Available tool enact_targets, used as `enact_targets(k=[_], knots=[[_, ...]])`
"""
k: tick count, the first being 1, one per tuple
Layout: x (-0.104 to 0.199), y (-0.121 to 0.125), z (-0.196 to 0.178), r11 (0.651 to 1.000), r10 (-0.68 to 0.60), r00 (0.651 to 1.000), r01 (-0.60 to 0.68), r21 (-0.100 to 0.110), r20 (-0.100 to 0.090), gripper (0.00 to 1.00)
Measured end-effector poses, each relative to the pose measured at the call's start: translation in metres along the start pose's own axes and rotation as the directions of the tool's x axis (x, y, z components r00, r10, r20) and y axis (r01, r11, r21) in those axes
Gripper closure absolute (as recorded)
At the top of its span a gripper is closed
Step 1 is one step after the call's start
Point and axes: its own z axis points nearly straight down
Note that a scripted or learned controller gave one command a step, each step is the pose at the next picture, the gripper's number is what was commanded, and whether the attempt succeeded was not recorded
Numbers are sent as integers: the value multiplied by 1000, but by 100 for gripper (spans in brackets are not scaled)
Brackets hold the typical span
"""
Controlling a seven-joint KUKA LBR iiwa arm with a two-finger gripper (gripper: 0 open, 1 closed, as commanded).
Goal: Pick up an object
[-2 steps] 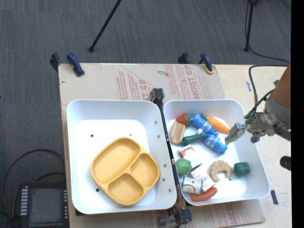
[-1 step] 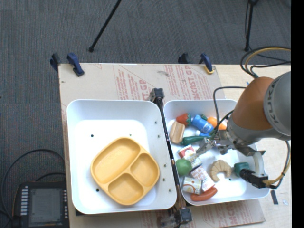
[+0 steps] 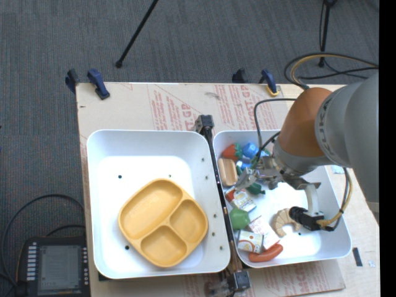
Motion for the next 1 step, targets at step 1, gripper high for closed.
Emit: enact_targets(k=[1], knots=[[3, 1, -10, 1000, 0, 1000, 0, 0, -6, 100]])
